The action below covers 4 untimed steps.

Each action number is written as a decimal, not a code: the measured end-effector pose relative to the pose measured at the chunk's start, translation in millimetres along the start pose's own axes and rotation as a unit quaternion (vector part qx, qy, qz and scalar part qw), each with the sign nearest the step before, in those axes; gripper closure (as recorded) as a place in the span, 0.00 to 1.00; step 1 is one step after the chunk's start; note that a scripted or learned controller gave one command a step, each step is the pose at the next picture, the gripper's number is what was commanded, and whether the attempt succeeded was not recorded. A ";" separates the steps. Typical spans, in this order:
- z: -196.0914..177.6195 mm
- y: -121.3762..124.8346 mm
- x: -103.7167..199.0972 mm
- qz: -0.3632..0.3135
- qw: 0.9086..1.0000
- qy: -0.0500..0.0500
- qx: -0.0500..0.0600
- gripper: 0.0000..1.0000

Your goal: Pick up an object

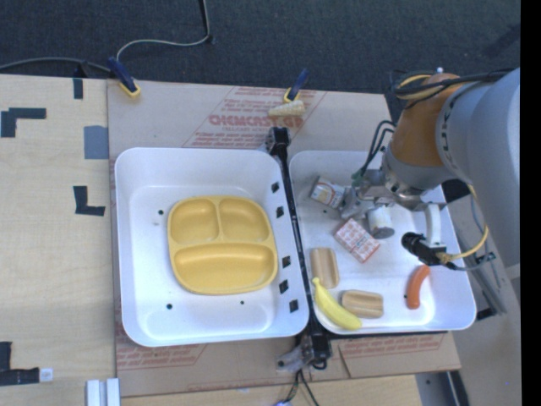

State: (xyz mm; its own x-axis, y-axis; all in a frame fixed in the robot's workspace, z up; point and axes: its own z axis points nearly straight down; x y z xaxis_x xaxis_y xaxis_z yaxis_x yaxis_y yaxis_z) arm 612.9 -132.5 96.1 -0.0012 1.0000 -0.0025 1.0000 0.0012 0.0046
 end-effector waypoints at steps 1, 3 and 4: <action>-144.8 -24.1 49.5 -0.001 1.000 0.001 0.001 1.00; -85.2 -12.6 -12.4 0.001 1.000 0.001 0.004 0.00; -3.9 38.1 -9.9 0.000 1.000 0.000 0.002 0.00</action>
State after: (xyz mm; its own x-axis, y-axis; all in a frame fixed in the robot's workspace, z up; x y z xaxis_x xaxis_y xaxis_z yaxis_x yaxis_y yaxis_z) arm 650.9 -142.4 100.1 -0.0010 1.0000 -0.0019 1.0000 0.0010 0.0004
